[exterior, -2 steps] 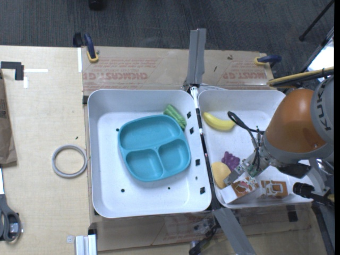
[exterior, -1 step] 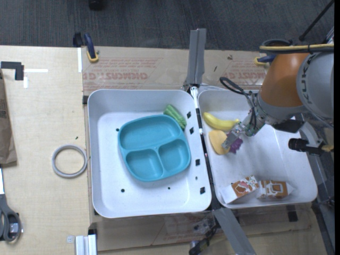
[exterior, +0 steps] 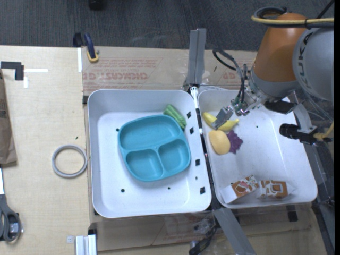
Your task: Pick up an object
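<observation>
The gripper [exterior: 229, 114] hangs low over the upper left part of the right bin [exterior: 276, 158], right above a banana [exterior: 219, 122] that lies against the bin's left wall. Whether its tips touch the banana or grip it, I cannot tell. Just below the banana sit a yellow lemon [exterior: 219, 142] and a bunch of purple grapes [exterior: 235, 141], touching each other. A small carton [exterior: 260, 188] lies near the bin's front edge, well apart from the gripper. In the left bin [exterior: 103, 158] rests a blue divided plate [exterior: 154, 147], with a green vegetable [exterior: 175, 116] at its upper right rim. A grey ring [exterior: 69, 160] lies on the tabletop [exterior: 37, 116].
</observation>
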